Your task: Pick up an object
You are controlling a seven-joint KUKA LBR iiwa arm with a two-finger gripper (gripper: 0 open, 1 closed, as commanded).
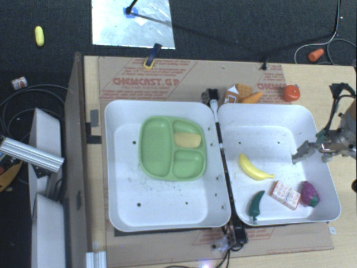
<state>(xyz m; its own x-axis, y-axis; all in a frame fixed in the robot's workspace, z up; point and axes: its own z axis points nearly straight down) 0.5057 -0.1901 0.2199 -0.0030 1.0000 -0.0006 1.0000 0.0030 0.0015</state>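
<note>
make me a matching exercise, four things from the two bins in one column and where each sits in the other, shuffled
Things:
1. banana
2. green pepper
3. green divided plate
4. purple toy

Places:
A. left bin, taking up its middle
B. right bin, near its front right corner
C. right bin, at its front edge close to the divider
D. right bin, about its middle, left of the gripper

Pairs: 1-D, 2-C, 3-A, 4-B

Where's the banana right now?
The banana lies in the right bin, near its left wall, above the green pepper and left of the pink block.
</note>
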